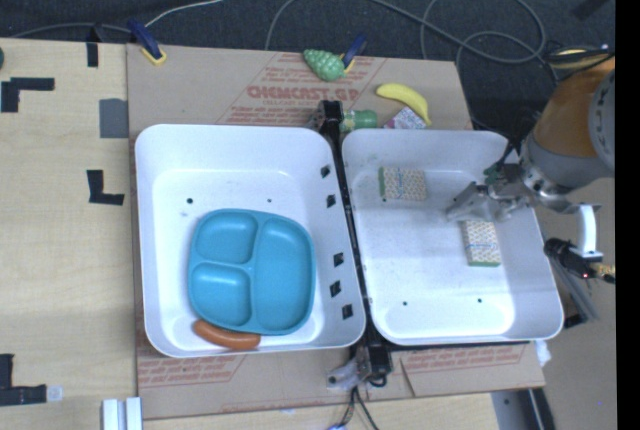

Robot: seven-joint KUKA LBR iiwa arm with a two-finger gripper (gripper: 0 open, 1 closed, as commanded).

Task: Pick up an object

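Note:
Two small patterned packets lie in the right bin: one near the back left, another toward the right side. My gripper reaches in from the right and hangs just above and left of the second packet. Its grey fingers point left and downward, and nothing shows between them. The arm's orange band sits at the far right.
The left bin holds a blue divided plate and an orange sausage-like piece at its front. Behind the bins on the cardboard lie a banana, a green toy and small items. Cables run across the dark floor.

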